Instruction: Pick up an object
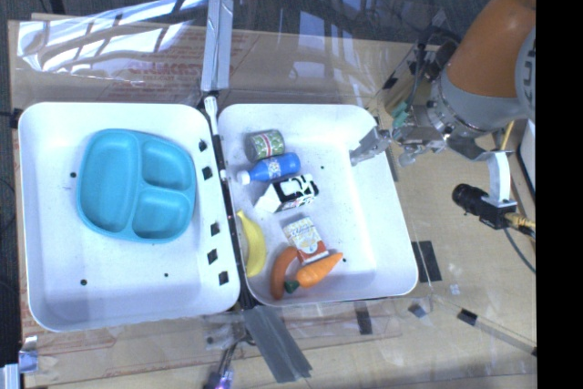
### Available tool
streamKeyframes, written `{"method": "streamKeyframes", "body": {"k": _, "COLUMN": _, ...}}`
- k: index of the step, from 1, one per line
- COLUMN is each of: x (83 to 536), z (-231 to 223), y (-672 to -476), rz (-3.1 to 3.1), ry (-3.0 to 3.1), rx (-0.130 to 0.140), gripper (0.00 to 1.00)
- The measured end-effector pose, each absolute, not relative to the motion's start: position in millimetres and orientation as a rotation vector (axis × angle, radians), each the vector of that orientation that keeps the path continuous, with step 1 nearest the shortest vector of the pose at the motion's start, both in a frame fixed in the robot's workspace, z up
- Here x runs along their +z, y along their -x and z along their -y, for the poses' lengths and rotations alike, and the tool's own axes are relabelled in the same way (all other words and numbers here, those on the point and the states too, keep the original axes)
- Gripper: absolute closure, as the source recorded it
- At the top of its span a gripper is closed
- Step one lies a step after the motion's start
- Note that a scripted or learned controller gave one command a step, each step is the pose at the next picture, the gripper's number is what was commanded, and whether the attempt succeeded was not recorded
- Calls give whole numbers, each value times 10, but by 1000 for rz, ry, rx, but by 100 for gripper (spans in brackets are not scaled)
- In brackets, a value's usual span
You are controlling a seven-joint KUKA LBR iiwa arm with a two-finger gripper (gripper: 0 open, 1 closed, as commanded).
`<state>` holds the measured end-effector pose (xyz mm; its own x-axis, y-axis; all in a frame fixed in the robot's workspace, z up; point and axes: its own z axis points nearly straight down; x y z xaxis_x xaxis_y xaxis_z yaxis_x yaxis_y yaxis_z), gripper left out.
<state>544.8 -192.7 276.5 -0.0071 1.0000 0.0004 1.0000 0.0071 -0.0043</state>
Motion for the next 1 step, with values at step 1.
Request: {"method": "streamKeyframes", "body": {"k": 1, "x": 2149, "z": 1144, "y": -5730, "rz": 2283, "ry": 2153, "rx": 6, "gripper": 0}}
